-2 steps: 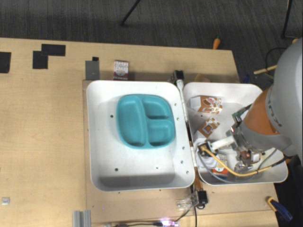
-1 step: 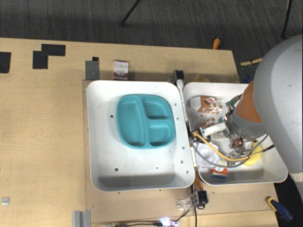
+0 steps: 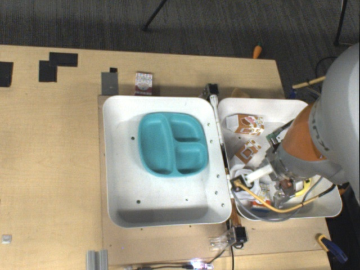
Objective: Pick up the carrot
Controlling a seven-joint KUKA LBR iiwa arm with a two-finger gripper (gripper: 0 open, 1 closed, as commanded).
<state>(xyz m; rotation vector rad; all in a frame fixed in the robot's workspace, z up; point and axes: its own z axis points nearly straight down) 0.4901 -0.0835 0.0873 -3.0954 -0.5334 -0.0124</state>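
Note:
My gripper (image 3: 271, 191) is low in the front part of the right bin (image 3: 292, 103), close to the wall it shares with the left bin. The grey arm and its orange band (image 3: 301, 139) cover the right half of that bin. Whatever lies under the wrist is hidden from me. Two brown-and-white patterned packets (image 3: 248, 125) (image 3: 248, 151) lie in the bin's far left part, just beyond the gripper.
The left bin (image 3: 124, 201) holds a teal divided plate (image 3: 171, 143) in its middle. A small patterned box (image 3: 144, 82) and a grey block (image 3: 109, 82) stand behind that bin. A small orange thing (image 3: 257, 52) sits at the bench's far edge.

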